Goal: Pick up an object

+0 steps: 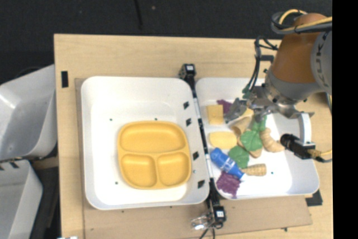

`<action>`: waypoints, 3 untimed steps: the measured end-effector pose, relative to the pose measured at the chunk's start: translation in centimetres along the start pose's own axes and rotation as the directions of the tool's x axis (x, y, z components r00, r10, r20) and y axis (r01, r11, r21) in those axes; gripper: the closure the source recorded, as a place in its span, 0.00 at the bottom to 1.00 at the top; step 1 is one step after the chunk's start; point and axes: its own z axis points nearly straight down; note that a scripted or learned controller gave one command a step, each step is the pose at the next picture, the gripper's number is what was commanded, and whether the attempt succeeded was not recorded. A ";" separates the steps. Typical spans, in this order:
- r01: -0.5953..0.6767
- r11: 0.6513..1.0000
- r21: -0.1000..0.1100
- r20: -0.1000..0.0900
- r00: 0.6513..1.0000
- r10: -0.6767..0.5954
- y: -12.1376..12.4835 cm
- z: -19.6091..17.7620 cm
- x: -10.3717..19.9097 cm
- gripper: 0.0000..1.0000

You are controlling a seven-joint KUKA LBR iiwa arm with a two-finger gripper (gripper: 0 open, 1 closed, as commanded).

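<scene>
Bench (140, 56) of pale wood, flat and matte, filling the middle of the frame against a dark floor.

Left bin (95, 120): shallow, glossy white plastic, rounded corners. Contents: one yellow plate (154, 153), smooth moulded plastic, rounded-rectangular, three compartments, lying flat at the bin's centre.

Right bin (302, 176): same make, touching the left one along a seam fitted with small black clips. Contents, clustered toward its left and middle:
- yellow block (215, 115), squarish, pale, near the seam.
- yellow flat piece (221, 139), rounded, just below the block.
- purple piece (225, 104), small, dark, upper part of the cluster.
- green leafy toy (250, 140), lumpy and matte, in the centre.
- blue bottle (225, 163), glossy, lying on its side beside the green toy.
- purple cluster (227, 182), knobbly, at the lower edge.
- tan ridged piece (256, 170), cone-like, right of the bottle.
- tan curved piece (272, 143), right of the green toy.

Arm: grey with orange band, entering at upper right. Gripper (254, 117) low over the pile, directly above the green toy and hiding part of it; whether it is released or clenched cannot be told, and nothing is seen held.

White moulded bins (22, 115) at the far left edge, off the bench.
</scene>
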 end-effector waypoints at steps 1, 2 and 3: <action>-0.005 1.000 -0.006 0.004 1.000 0.005 -0.3 10.4 -4.6 0.00; -0.002 1.000 0.002 0.000 1.000 0.002 -2.3 8.7 -5.8 0.00; -0.005 1.000 0.001 0.001 1.000 0.005 -8.0 5.3 -6.5 0.00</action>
